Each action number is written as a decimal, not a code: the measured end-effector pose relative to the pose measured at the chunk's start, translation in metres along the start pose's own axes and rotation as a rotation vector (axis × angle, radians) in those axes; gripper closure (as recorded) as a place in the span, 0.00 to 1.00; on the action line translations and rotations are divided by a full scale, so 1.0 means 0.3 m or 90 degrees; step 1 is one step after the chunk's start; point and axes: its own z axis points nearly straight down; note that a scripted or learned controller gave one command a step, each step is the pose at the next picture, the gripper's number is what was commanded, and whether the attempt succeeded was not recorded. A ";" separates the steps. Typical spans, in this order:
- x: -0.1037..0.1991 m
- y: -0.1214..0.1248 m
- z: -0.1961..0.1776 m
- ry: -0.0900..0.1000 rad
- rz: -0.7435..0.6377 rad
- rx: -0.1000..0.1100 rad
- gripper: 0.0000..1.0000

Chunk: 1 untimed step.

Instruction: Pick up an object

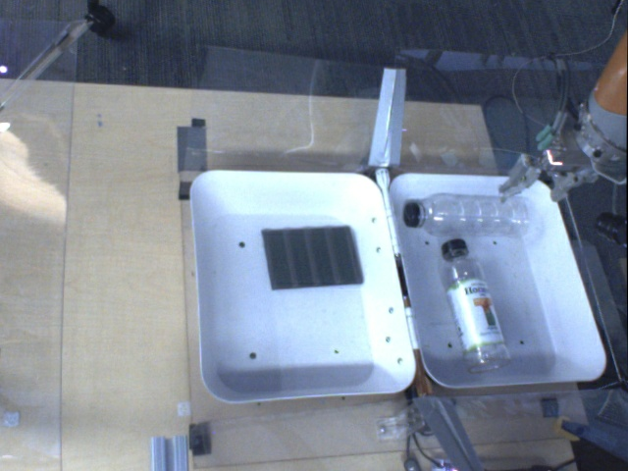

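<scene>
Two clear plastic bottles with black caps lie in the right-hand shallow white bin [579, 292]. The clear labelled bottle [473, 307] lies lengthwise near the middle of that bin, its black cap pointing toward twelve o'clock and its base toward six o'clock, close to the bin's near wall. A white label with green and orange print wraps its middle; the print is too small to read. The clear unlabelled bottle [471, 213] lies crosswise along the bin's far wall, at twelve o'clock from the labelled one, with its black cap toward nine o'clock. Its see-through body blends with the white floor, so its outline is hard to trace, and its three o'clock end is hard to make out beneath the gripper. The two bottles lie near each other but apart.

The gripper [543, 177] hangs at the bin's far right corner, at about two o'clock from the labelled bottle, just beside the unlabelled bottle's three o'clock end. Its two fingers are spread, with nothing between them. The grey arm with its orange band [616, 77] is cut off by the view's right edge.

At nine o'clock sits the left-hand shallow white bin [226, 361], touching the right one, with a dark ribbed rectangular pad [312, 257] on its floor. Both bins rest on the pale wooden table [108, 292].
</scene>
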 end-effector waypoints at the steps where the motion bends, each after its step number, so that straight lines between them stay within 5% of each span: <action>1: 0.090 -0.084 -0.088 -0.001 -0.228 -0.003 0.00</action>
